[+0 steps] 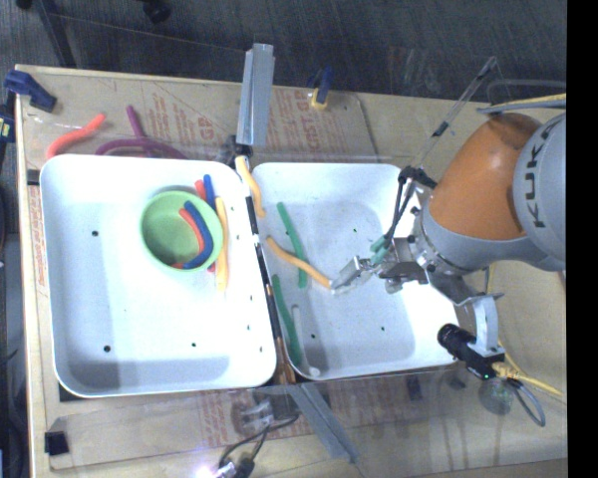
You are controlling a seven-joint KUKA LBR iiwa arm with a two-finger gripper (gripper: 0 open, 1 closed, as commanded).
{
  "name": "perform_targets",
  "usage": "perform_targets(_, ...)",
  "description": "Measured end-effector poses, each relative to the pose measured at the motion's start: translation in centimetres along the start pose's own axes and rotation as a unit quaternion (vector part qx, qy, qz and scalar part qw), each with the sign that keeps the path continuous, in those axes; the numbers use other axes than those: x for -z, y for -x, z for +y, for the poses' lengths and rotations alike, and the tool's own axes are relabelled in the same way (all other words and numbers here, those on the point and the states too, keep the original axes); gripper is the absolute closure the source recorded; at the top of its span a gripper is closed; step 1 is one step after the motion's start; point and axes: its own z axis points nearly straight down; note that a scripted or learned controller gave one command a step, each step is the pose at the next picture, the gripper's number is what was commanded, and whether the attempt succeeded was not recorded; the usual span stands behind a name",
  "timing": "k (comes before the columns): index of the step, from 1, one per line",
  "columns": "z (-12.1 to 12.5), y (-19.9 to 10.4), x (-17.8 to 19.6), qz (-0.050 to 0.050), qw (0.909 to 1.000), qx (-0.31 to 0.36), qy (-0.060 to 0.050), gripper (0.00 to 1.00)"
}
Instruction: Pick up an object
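Nearest the camera, along the left wall of the right bin (pixel 409 352), a dark green stick (pixel 291 329) lies lengthwise, close to the divider. A little further in, the gripper (pixel 351 275) hangs low over the middle of that bin, the grey arm (pixel 498 207) with its orange band reaching in from the right. Its jaws point left toward the end of a yellow-orange stick (pixel 297 262), which runs slantwise across the bin floor; the tips sit just at that stick's right end, but whether they are spread or pinched on it I cannot tell, the metal being too small and glary to read. Beside it lies a second green stick (pixel 292 244), nearly upright in the picture and crossing close to the yellow one.

The yellow-orange stick looks the likeliest target. It seems thin, light and probably a little bendy, so it may roll or skid on the smooth white floor; a hold across its width, somewhat in from the end, would be safer than at the very tip.

Further off, the left bin (pixel 110 337) holds a green bowl (pixel 174 229) with coloured sticks across it
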Motion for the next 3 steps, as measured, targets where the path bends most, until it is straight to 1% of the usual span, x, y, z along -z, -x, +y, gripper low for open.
perform_targets(1,4.9,-4.3,-11.3,-0.004,1.0000,-0.008,0.002,0.00)
perform_targets(2,12.9,-2.4,-12.7,-0.001,0.9918,0.127,0.002,0.00)
perform_targets(3,12.9,-2.4,-11.6,-0.002,0.9916,0.129,0.002,1.00)
